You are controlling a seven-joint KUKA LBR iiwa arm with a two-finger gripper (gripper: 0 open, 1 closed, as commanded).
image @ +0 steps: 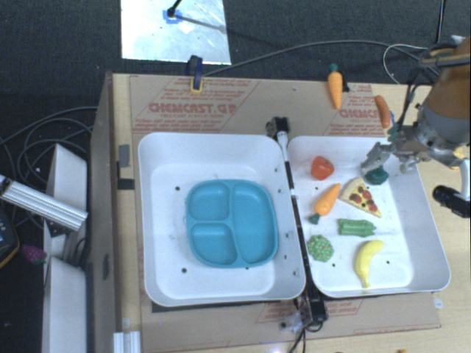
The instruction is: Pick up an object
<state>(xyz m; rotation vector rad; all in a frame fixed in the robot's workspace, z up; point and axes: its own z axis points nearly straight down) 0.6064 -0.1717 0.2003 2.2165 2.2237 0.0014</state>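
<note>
The right bin (pixel 423 219) holds several toy foods: a red tomato (pixel 321 168), a carrot (pixel 328 198), a pizza slice (pixel 362 197), a green pickle (pixel 357 228), a broccoli (pixel 320 248) and a banana (pixel 367 261). My gripper (pixel 390 162) hovers over the bin's far right part, just beyond the pizza slice, and its two fingers are spread open. A small dark teal thing (pixel 377 174) lies under the left finger (pixel 374 154); I cannot tell what it is. Nothing sits between the fingers.
In the left bin (pixel 162 160) lies a blue divided plate (pixel 231 223). On the cardboard behind the bins lie a second carrot (pixel 335 88) and an orange-red piece (pixel 383 111). A clamp (pixel 195 72) grips the far edge. Cables run along the left side.
</note>
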